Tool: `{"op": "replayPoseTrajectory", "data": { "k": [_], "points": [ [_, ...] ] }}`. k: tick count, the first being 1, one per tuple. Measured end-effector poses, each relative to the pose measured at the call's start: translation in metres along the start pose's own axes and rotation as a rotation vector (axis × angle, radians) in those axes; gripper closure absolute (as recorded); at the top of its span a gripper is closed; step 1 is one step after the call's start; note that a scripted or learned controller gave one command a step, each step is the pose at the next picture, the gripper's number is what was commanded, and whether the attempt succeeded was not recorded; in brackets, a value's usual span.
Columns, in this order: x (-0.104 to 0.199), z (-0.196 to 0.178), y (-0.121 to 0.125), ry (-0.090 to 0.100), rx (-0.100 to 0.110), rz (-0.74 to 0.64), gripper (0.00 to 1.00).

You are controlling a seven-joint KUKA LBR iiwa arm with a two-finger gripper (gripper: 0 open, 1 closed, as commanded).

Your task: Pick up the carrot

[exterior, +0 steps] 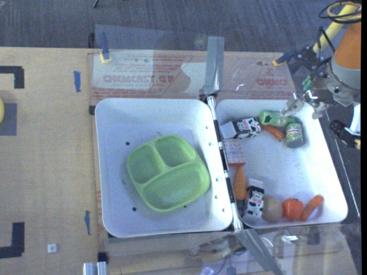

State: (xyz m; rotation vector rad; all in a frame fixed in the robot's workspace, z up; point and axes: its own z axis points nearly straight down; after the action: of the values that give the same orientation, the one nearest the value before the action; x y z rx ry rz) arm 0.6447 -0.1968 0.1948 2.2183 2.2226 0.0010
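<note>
- The arm (348, 50) reaches in from the upper right, its wrist hanging over the far right corner of the right bin (321, 153).
- The gripper (299, 105) points down and left toward a green can (293, 134); whether its jaws are wide or narrow, I cannot tell.
- The carrot (312, 206) lies in the near right corner of that bin, touching a tomato (292, 208), well apart from the gripper.
- A green tray (168, 172) sits in the left bin (114, 125).
</note>
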Motion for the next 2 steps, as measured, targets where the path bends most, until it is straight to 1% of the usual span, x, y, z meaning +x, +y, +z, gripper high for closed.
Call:
{"op": "replayPoseTrajectory", "data": {
  "k": [1, 2],
  "points": [
    [-0.015, 0.098, -0.049, 0.009, -0.005, 0.069, 0.00],
    [0.018, 0.108, -0.144, 0.001, -0.003, -0.051, 0.00]
  ]
}}
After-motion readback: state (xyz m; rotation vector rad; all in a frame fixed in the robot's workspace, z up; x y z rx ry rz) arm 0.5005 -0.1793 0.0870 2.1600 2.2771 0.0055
